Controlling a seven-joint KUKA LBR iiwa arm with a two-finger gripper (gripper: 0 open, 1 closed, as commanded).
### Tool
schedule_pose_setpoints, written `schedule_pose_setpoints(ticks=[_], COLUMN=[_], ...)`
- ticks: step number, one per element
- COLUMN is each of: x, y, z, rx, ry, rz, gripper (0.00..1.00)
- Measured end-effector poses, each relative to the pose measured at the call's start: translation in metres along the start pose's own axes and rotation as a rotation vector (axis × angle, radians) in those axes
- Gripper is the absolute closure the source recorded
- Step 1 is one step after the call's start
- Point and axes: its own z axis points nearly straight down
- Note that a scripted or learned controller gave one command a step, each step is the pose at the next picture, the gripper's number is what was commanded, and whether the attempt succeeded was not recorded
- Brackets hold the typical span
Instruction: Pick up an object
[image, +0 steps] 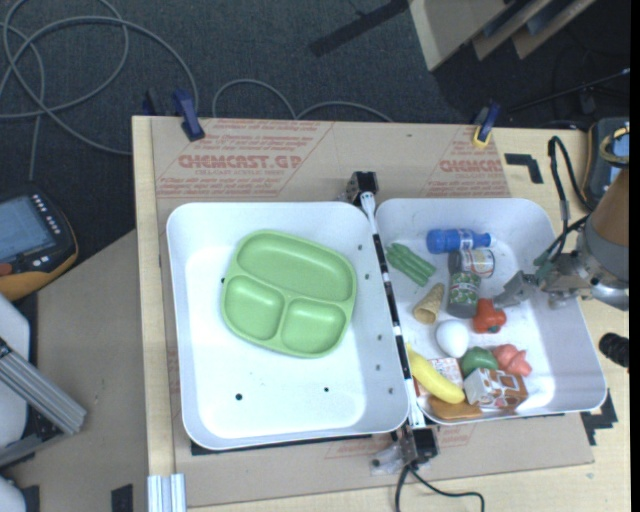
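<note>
Hovering low over the right edge of the right bin (562, 345), just beside a small red toy (489, 317) and a dark tin (464, 281): the pincer (520, 288), apart or together impossible to tell from this slant. Probably the approach step, with nothing visibly held yet. Best to pick one target and commit. The red toy lies nearest, toward the bin's middle, but sits close to the tin on its far side and near a white egg (452, 336) on the other, so come straight down and straddle the toy alone, without nudging the tin. Avoid the crowded near edge of the bin, where a banana (432, 378), a green pepper (479, 360) and a printed carton (496, 389) lie touching or overlapping; likely to end in a slip or a double grab there. Also worth considering: the blue bottle (458, 240) at the bin's far edge, lying on its side with bare floor around it, though round and apt to roll unless gripped across its width. Close only once low enough to bracket the thing's widest part, then lift slowly and check for a true hold. Leave alone the left bin (300, 405) with its green divided plate (290, 293), well apart from the pincer.
</note>
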Motion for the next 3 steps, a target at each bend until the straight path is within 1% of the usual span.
schedule_pose_setpoints(ticks=[1,2,3], x=[0.038,0.059,0.059], y=[-0.016,0.024,0.024], z=[0.062,0.061,0.052], rx=[0.002,0.000,-0.002], ry=[0.001,0.001,-0.001], rz=[-0.001,-0.001,-0.001], gripper=[0.00,0.00,1.00])
